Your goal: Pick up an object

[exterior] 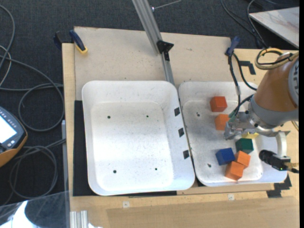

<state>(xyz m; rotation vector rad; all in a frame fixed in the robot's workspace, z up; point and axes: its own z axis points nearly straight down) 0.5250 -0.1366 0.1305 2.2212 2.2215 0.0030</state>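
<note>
The right bin (202, 172) holds several blocks. An orange cube (218, 103) lies near its far side, with a second orange block (221, 122) just below it. A green block (245, 145), a blue cube (225, 156) and two more orange blocks (243, 158) (233, 171) sit toward the near edge. My gripper (232, 129) hangs low in this bin, right beside the second orange block and just above the green one. The wrist hides where its tips meet the blocks.
The left bin (95, 127) stands beside the right one, the two touching along a shared rim. A slanted metal pole (152, 23) rises behind the bins. The arm's orange band (278, 87) overhangs the right bin's right side. Cables trail over the bench at the right.
</note>
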